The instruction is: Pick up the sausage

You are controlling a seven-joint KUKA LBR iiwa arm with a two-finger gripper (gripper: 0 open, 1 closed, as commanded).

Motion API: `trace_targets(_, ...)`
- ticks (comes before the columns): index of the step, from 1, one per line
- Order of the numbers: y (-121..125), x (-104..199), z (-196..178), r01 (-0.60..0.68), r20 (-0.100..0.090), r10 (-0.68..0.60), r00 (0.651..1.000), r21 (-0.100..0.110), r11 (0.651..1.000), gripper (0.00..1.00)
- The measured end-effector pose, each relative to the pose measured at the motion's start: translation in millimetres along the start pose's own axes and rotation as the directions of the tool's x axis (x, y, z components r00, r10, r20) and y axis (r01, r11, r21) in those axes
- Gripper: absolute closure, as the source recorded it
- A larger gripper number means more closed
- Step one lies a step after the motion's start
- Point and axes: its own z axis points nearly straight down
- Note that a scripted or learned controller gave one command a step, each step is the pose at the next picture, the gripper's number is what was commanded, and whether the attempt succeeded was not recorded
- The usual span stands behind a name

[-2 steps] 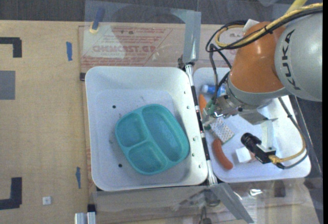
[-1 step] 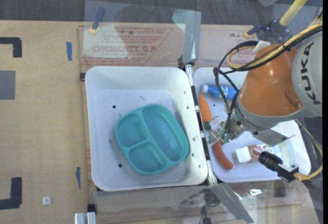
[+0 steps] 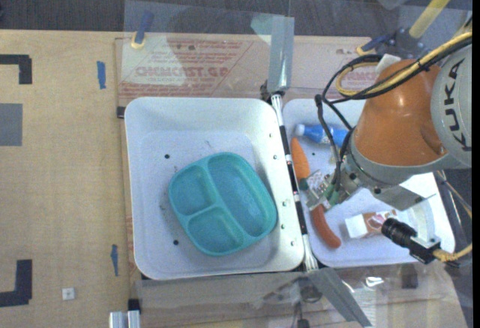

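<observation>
Overhead, the tan worktop (image 3: 60, 191) carries two shallow white bins side by side. The left bin (image 3: 150, 120) holds a teal divided plate (image 3: 222, 203), lying slightly turned near its middle. The grey arm with its orange band (image 3: 401, 120) reaches over the right bin (image 3: 352, 255) from the right side. Its pincer (image 3: 324, 194) hangs low at that bin's left part; how far its fingers stand apart cannot be told from this angle. The sausage (image 3: 325, 229), reddish-brown, lies on the bin floor just near of the pincer, close to the left wall. An orange carrot-like piece (image 3: 300, 158) lies farther back along the same wall, beside a blue-and-white item (image 3: 321, 134). A small white packet (image 3: 365, 225) rests right of the sausage.
</observation>
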Motion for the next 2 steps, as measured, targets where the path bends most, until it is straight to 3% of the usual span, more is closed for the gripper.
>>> trace_targets(2, 1.6, -3.0, -19.8, -0.006, 0.005, 0.006, 1.0, -0.007, 1.0, 1.0)
